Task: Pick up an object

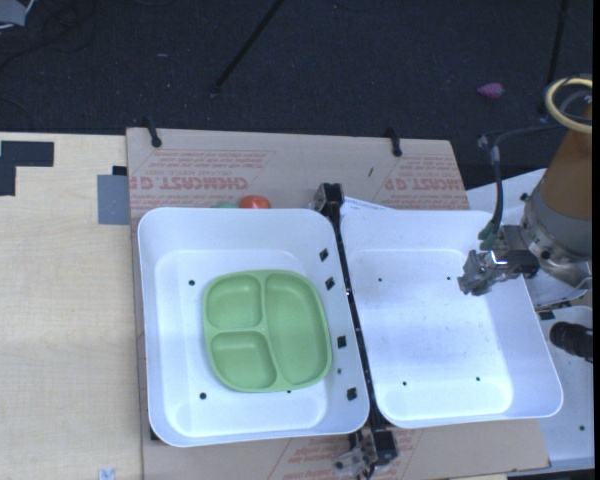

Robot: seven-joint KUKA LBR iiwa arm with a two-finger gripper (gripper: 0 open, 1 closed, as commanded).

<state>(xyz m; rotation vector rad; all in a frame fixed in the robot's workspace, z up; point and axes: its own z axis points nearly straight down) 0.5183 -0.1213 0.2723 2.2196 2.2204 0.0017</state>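
Green divided plate [267, 330] lies flat in the left bin [170, 238]; the gripper [477, 274] hovers over the right bin [430, 388], well apart from it, finger state not discernible. A sound approach likely crosses the divider [345, 298] and closes on the plate's raised rim, not its flat compartments.

2 bins sit side by side on the bench. The divided plate [267, 330] lies in the left bin [170, 238], roughly in the middle. The gripper [477, 277] hangs over the right bin [420, 388], near its far right part, with the arm [565, 203] coming in from the right. Behind the left bin, a small round object [254, 203] sits on the cardboard sheet [280, 168], just beside the bin's back rim.
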